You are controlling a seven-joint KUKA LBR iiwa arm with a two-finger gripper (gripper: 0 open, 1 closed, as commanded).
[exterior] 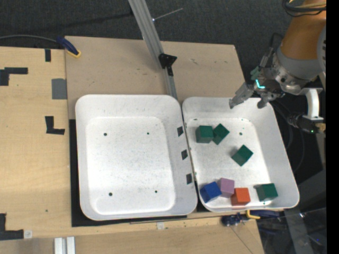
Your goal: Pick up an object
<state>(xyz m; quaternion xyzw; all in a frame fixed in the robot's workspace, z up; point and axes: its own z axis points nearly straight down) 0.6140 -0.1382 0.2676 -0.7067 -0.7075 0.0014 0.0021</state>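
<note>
The right bin [265,121] holds several small blocks. Two green blocks [212,134] touch near its back left, and a third green block [242,155] lies alone in the middle. Along the front edge sit a blue block [211,190], a purple block [226,186], an orange block [241,196] and a green block [266,191]. My gripper [249,98] hangs above the bin's back right rim, open, with nothing between its fingers. It is well clear of every block.
The left bin [127,155] lies beside the right one. A slanted metal rail [153,36] runs down to the gap between the bins. A blue clamp [70,46] rests at the bench's far left edge.
</note>
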